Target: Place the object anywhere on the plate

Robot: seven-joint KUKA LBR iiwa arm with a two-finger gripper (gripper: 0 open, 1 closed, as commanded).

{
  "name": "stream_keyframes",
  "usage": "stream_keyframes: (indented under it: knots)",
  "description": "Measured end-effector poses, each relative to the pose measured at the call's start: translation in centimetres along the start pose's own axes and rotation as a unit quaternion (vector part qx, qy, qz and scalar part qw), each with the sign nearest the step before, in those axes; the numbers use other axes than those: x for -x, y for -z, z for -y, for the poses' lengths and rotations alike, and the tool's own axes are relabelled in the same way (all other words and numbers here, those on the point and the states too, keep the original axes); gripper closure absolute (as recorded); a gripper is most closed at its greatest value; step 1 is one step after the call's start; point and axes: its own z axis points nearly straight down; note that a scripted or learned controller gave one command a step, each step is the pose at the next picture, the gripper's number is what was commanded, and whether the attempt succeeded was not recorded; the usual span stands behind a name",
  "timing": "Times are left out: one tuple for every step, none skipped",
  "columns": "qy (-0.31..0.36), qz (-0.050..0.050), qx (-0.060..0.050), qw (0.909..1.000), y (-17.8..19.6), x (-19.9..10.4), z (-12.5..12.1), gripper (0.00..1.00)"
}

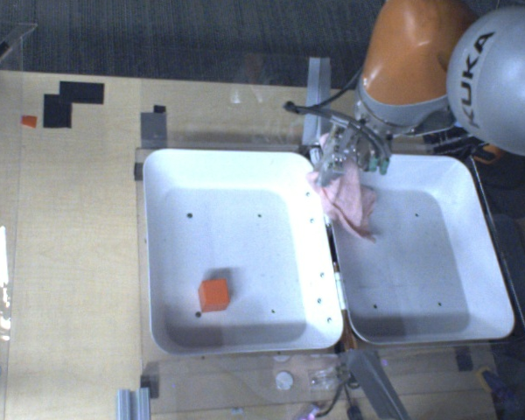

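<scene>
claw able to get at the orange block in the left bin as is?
Probably not yet: the claw has a pink cloth hanging from it. Otherwise the orange block sits alone and uncovered in the left bin.

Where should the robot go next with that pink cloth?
Probably left a little and down. The pink cloth hangs from the gripper right above the wall between the two bins, and no plate is in sight. The left bin, where the orange block lies, is the likeliest place.

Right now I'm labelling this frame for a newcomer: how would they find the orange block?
Start at the left white bin. Look near its front-left corner: the orange block lies alone on the floor. It is small, boxy and solid orange, unlike the limp pink cloth over the right bin.
</scene>
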Motion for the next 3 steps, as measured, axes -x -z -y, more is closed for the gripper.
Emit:
stream_keyframes:
  knots:
    - [0.089,-0.001,0.001,0.9960,-0.1,0.8,-5.9,1.00]
    - [0.091,-0.001,0.001,0.9959,-0.1,0.2,-11.2,1.00]
    - [0.091,0.000,0.001,0.9959,-0.1,0.2,-11.2,0.00]
